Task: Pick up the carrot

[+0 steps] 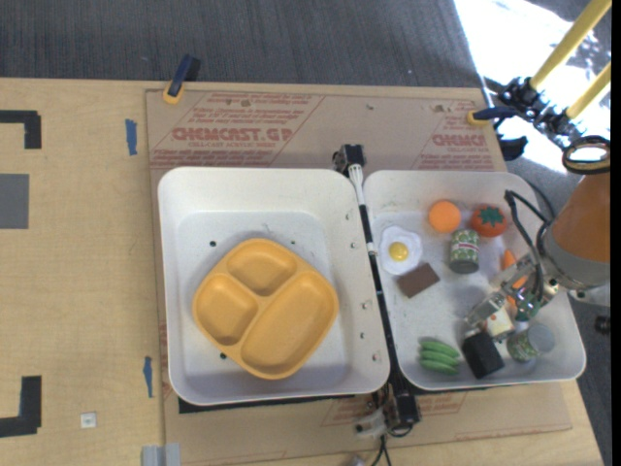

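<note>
The carrot [508, 258], as far as I can make out, is the small orange sliver at the right side of the right bin [563, 369], partly hidden by the arm [582, 231]. I see the gripper [500, 316] low in that bin, just below the carrot, but I cannot tell how far its fingers are spread or whether they grip anything. Left of it lie a brown block [418, 281], a fried egg [399, 251] and green pods [439, 354]. The left bin [179, 202] holds a yellow divided plate [265, 307].
</note>
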